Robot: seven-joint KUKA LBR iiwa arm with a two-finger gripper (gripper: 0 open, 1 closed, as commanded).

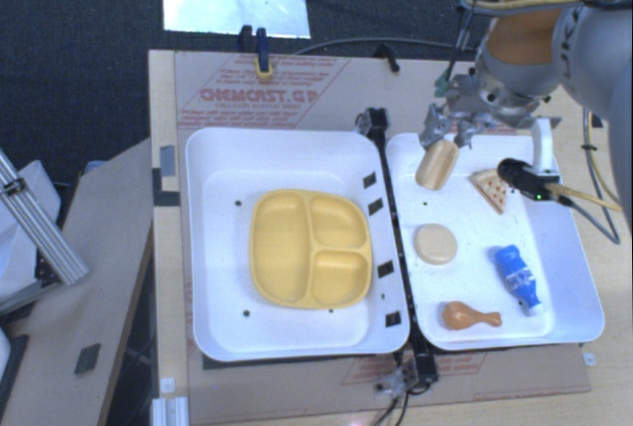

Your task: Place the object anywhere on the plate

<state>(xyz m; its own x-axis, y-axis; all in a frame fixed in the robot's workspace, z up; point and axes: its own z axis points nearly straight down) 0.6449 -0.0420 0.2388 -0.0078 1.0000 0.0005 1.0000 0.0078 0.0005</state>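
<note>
A yellow three-section plate (287, 251) lies in the middle of the left bin (220, 216). My gripper (450, 131) hangs over the far left corner of the right bin (572, 261), just right of the divider between the bins. It is shut on a tan, roll-shaped object (436, 166), whose top end sits between the fingers while the rest hangs down, tilted a little. The plate is to the left of the gripper and nearer the camera, with nothing lying on it.
In the right bin lie a tan wedge (488, 189), a round beige disc (435, 243), a blue bottle (517, 278) and an orange drumstick (470, 316). A black clip-lined divider (388, 216) runs between the bins. Black cable and a yellow hose (584, 199) trail at right.
</note>
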